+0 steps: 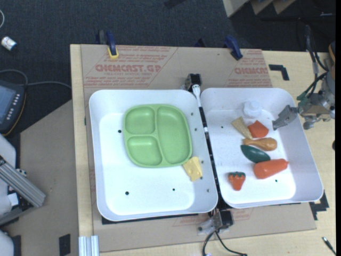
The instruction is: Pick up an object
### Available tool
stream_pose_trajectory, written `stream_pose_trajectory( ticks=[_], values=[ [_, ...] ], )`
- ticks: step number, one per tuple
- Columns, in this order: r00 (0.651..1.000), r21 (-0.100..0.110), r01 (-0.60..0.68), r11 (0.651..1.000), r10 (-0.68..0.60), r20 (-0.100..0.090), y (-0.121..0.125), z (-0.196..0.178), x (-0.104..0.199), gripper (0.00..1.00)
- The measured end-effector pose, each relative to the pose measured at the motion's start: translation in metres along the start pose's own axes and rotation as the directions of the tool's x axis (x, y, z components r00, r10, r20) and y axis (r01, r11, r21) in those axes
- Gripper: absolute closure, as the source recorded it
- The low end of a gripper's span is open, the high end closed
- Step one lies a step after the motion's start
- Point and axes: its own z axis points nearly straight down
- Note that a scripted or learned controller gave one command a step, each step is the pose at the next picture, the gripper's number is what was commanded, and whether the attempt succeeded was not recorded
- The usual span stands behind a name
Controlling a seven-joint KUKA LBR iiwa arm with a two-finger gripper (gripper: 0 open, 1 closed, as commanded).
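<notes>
Toy foods lie clustered in the right bin (pixel 298 188): a carrot (pixel 270 168), a dark green vegetable (pixel 254 153) and a small red pepper (pixel 237 180). The gripper (pixel 298 116) hovers over that bin's right edge with nothing between its fingers; I cannot tell how they stand. A green divided plate (pixel 157 135) sits in the left bin (pixel 106 185).

Robot body | grey metal two-finger gripper (pixel 290 116), blunt angular finger at the tip | pale beige-grey wrist block behind | thin dark and green cables alongside

Two white bins (pixel 106 196) look like smooth, slightly glossy plastic. The green divided plate (pixel 157 135) is matt plastic. The toy carrot (pixel 270 168) shines like glossy plastic. The tabletop (pixel 170 68) looks like paper-covered board with red print.
</notes>
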Motion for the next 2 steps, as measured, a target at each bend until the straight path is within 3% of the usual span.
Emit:
stream_pose_trajectory(
  ticks=[2],
  values=[
    [1.0,0.007,-0.001,1.0,0.001,-0.002,-0.002,0.098,-0.011,0.0]
  ],
)
